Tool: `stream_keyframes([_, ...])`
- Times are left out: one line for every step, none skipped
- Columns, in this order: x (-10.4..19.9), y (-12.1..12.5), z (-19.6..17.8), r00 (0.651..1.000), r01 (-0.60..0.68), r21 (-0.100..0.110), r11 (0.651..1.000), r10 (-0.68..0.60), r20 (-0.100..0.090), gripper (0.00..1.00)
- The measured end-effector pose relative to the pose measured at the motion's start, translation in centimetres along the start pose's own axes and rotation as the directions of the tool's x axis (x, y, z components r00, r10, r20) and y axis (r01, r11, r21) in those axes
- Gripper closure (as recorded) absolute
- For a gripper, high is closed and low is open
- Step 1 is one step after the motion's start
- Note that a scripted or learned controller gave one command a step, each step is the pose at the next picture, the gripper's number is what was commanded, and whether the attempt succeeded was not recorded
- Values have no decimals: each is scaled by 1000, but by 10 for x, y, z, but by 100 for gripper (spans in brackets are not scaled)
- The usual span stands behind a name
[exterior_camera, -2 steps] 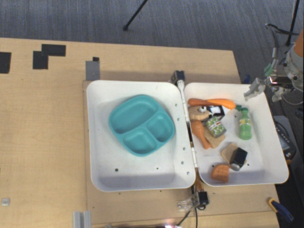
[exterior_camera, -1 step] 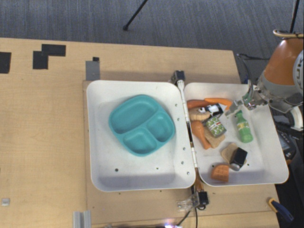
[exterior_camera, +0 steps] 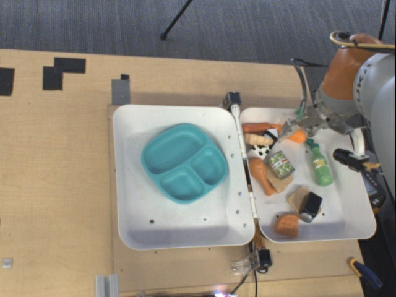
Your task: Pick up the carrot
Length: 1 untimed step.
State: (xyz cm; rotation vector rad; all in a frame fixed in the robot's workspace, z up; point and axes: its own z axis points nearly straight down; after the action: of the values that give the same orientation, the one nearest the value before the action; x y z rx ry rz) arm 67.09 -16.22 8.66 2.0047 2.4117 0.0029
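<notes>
End effector (exterior_camera: pixel 301 127) over right bin (exterior_camera: pixel 346 228) – grip state unclear; green-labelled box (exterior_camera: pixel 279 164) – writing unreadable

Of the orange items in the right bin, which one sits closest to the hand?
The small bright orange piece at the bin's top edge, right beside the hand. The long orange carrot lies mid-bin, and the stubby orange chunk sits by the front wall.

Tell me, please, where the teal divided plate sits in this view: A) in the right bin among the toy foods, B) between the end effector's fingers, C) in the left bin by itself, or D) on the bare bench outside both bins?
C: the teal divided plate lies flat in the left bin, while the toy foods, such as the green bottle, lie in the right bin.
</notes>
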Motion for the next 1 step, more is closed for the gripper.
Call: stream_keyframes([1, 1, -12, 1000, 9, 5, 1000, -9, 0, 100])
